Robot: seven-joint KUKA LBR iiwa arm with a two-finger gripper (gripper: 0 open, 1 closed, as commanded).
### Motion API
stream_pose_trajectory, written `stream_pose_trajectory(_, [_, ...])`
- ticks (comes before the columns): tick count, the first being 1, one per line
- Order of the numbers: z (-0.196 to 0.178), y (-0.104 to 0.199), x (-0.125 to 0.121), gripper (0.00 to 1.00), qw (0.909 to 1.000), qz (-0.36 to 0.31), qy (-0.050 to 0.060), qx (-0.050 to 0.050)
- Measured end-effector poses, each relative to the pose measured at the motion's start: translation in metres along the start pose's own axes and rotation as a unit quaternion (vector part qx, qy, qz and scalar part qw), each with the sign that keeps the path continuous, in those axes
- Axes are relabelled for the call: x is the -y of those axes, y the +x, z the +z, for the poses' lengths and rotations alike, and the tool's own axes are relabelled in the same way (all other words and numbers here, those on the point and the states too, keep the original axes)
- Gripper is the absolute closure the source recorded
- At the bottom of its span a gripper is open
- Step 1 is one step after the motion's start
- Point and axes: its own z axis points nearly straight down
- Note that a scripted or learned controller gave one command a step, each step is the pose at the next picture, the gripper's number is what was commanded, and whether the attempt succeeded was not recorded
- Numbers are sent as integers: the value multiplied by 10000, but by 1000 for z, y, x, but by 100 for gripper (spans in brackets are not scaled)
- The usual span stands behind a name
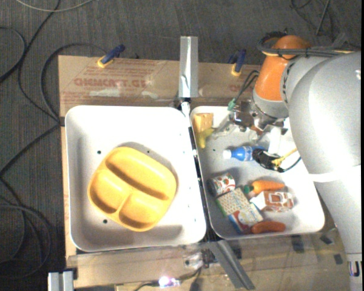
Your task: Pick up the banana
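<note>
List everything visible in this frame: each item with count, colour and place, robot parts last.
White bins: 2, white, side by side on the bench.
Divided plate: 1, yellow, in the left bin.
Yellow item: 1, yellow, far-left corner of the right bin; possibly the banana, too small to tell.
Bottle: 1, clear with blue cap, middle of the right bin.
Can: 1, red and white, right bin.
Carrot: 1, orange, right bin.
Box: 1, patterned, near edge of the right bin.
Clamps: 2, blue and yellow, far edge of the bench.
Arm: 1, grey with orange band, from the right.
Gripper: 1, dark, above the right bin's far end.
</note>
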Motion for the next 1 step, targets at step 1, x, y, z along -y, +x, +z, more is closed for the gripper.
stream_pose_trajectory(1, [-1, 9, 25, 0, 9966, -811, -122, -18])
